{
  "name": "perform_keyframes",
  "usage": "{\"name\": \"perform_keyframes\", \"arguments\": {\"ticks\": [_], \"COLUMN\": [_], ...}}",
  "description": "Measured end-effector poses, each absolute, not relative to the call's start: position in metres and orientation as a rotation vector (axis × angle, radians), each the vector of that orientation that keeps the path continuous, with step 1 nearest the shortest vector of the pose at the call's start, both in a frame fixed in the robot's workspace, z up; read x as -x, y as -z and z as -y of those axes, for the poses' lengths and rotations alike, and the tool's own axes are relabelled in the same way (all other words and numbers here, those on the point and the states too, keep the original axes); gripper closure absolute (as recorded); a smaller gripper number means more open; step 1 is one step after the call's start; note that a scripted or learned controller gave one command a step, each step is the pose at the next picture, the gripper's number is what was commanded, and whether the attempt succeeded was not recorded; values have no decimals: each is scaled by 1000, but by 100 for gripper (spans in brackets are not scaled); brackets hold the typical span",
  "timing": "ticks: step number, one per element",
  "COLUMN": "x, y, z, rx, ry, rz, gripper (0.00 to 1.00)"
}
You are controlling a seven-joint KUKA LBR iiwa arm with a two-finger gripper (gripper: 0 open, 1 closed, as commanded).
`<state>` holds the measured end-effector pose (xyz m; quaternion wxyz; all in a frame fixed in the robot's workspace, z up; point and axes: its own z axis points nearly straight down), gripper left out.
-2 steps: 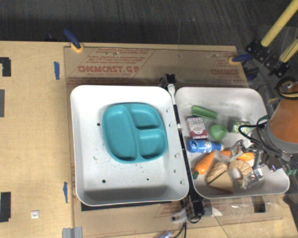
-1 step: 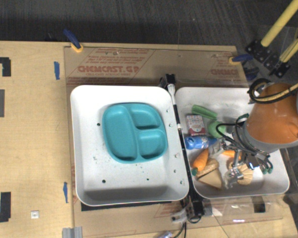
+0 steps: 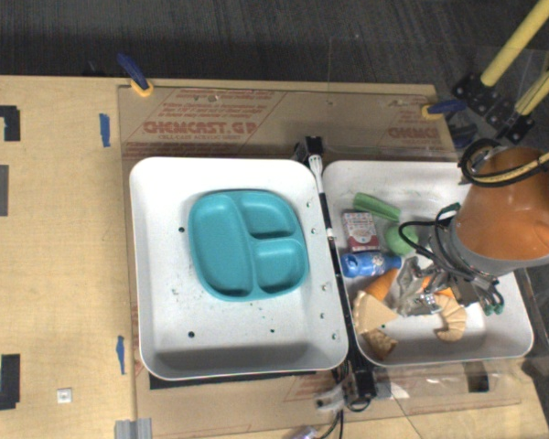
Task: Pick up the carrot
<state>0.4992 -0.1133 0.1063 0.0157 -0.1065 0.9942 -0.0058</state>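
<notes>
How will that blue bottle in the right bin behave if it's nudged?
The blue bottle lies on its side and looks rounded, so it would probably roll. It seems small and plastic, likely light. The red packet beside it might stop it.

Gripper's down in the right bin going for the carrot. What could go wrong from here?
1. The gripper sits low in a tight cluster, and the orange carrot touches the blue bottle and a tan wedge, so it may catch a neighbour instead.
2. The arm's orange band and wrist hide much of the right bin, so a grasp is hard to confirm from this view.
3. Lifting could drag the tan pastry piece along.
</notes>
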Motion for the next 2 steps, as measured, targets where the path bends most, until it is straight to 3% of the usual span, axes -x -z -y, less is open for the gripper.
{"name": "perform_keyframes", "arguments": {"ticks": [1,2], "x": [-497,-495], "y": [-92,-91], "z": [100,100], "rx": [741,741], "ry": [16,13], "rz": [-3036,-3039], "gripper": [100,0]}}
